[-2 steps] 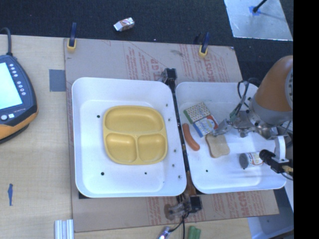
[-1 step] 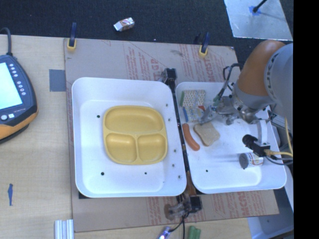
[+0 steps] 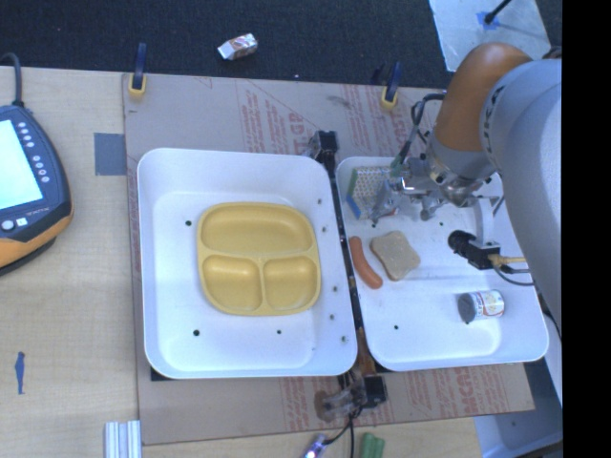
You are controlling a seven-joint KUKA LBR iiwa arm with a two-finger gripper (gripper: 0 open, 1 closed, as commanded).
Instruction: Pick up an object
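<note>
In the right bin (image 3: 430, 351) lie an orange-red sausage (image 3: 365, 261), a tan slice of bread (image 3: 394, 254) right beside it, and a small silver can (image 3: 480, 304) on its side toward the right wall. A green and white object (image 3: 368, 187) sits in the far left corner of that bin. My gripper (image 3: 388, 208) hangs low over the far part of the right bin, just beyond the bread and next to the green and white object. I see nothing held in it.
The left bin (image 3: 162, 256) holds a yellow divided plate (image 3: 258, 256). A tablet-like pendant (image 3: 24, 184) lies on the bench at the far left. The arm's grey body (image 3: 516, 141) covers the right bin's far right corner.
</note>
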